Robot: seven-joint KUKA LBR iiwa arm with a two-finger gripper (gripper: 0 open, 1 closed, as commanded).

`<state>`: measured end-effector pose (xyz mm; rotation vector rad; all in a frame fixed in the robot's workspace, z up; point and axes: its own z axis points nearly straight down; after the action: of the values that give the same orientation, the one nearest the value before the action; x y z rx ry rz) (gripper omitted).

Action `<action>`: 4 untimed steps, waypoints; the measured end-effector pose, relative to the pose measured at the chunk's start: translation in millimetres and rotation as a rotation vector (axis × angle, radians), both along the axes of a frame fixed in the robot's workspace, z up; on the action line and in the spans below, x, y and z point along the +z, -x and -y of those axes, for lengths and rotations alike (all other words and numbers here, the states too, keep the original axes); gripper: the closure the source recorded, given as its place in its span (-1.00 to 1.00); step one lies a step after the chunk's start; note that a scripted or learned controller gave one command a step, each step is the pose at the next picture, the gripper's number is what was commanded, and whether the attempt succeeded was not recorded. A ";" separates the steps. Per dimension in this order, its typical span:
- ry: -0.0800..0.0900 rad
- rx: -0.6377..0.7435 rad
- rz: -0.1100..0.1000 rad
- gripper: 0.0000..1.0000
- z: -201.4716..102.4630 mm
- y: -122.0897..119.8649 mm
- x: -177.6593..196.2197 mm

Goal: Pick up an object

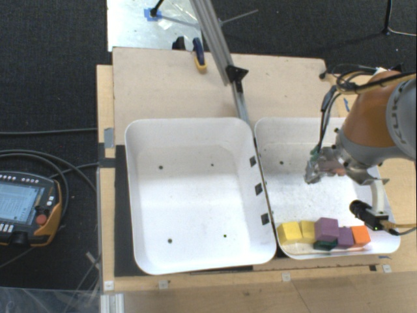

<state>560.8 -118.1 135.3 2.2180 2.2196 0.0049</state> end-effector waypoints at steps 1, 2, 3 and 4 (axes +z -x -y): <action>0.006 -0.006 0.002 1.00 66.3 21.7 53.7; -0.001 0.011 0.002 1.00 -3.2 -97.6 2.3; -0.005 0.013 -0.001 1.00 -121.2 -65.1 57.4; 0.004 -0.008 -0.010 1.00 -23.4 -18.1 2.5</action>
<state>578.9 -94.7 137.8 2.2303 2.2132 -0.0097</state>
